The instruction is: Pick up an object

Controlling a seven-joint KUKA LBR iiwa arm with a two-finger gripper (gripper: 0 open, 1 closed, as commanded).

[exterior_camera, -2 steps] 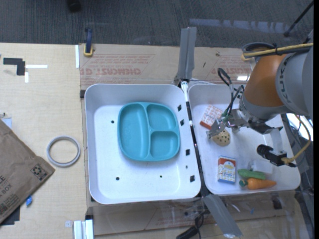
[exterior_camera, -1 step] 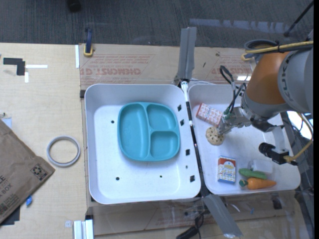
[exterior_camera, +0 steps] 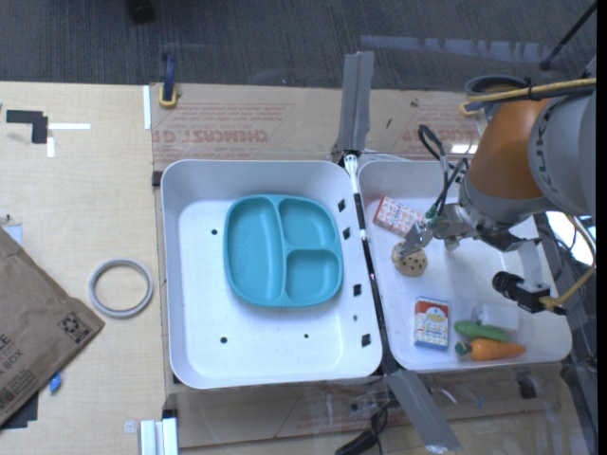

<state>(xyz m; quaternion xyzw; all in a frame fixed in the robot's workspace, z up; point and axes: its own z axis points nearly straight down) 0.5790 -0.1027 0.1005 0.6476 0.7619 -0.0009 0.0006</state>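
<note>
Lower foreground, right bin: a toy carrot lies along the lower edge of this bin, with a green vegetable-shaped piece touching it just above. To their left stands a small printed carton, apart from both.

Middle of the right bin: a tan, speckled die-like block sits beside the gripper, whose dark tips point down and to the left, directly above the block. The tips appear close to or touching the block's top; whether they are spread or pinching it cannot be told. No object is seen lifted between them. Above and left of the block, a red-and-white printed packet lies tilted near the bin's upper left corner.

Right of frame: the grey arm with its orange band reaches over the right bin, cables trailing around the wrist.

Left bin: a teal divided plate with three compartments lies flat near the centre.

Left of frame, on the bench: a grey ring lies well apart from the bins, with a brown cardboard sheet at the lower left edge.
</note>
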